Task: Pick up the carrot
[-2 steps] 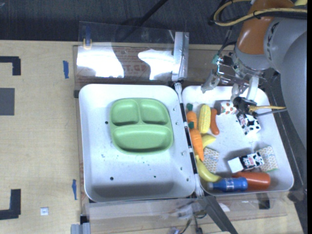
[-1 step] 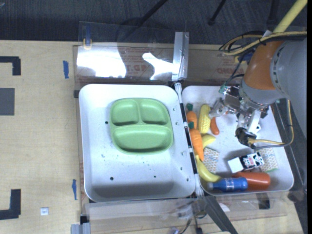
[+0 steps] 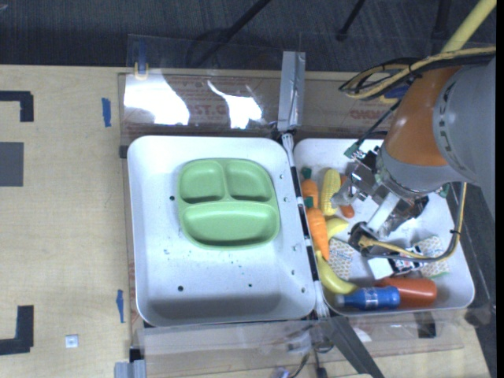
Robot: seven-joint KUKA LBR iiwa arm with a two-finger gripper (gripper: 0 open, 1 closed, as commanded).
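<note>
The carrot is a long orange piece lying along the left wall of the right bin, its thin end pointing toward the front. My gripper hangs low over the middle of that bin, just right of the carrot and apart from it. Clutter and the wrist hide its tips. Nothing shows as held.
Around the carrot lie a yellow corn cob, a banana, a blue cylinder joined to a red-orange one, and patterned pieces. The left bin holds a green divided plate.
</note>
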